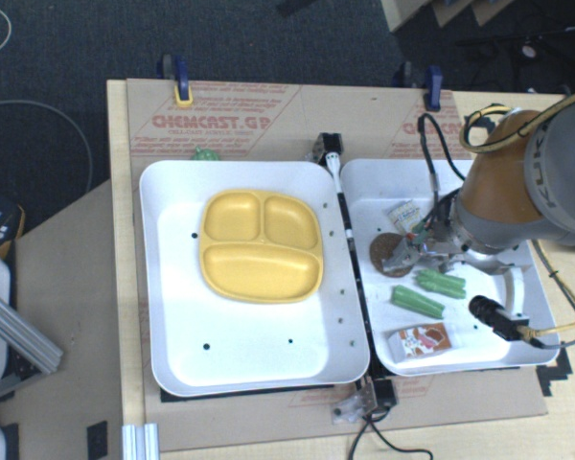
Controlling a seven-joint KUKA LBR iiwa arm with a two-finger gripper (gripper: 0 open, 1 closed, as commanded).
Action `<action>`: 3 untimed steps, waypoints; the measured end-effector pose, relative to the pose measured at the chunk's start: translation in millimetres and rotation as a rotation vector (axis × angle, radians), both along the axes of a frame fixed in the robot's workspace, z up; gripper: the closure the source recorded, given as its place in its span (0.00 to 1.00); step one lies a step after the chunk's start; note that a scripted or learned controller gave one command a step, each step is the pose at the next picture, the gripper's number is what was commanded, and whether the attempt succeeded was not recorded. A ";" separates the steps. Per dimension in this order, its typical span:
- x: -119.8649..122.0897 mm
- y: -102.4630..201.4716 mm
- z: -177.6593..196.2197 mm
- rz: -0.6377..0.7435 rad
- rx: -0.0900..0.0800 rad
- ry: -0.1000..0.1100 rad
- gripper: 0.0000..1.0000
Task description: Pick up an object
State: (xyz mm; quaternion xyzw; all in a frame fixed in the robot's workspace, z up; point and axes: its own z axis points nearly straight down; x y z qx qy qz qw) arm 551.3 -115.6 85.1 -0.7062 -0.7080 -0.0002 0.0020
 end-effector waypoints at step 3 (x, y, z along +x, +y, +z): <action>-19.9 43.9 104.5 0.000 0.000 -0.001 1.00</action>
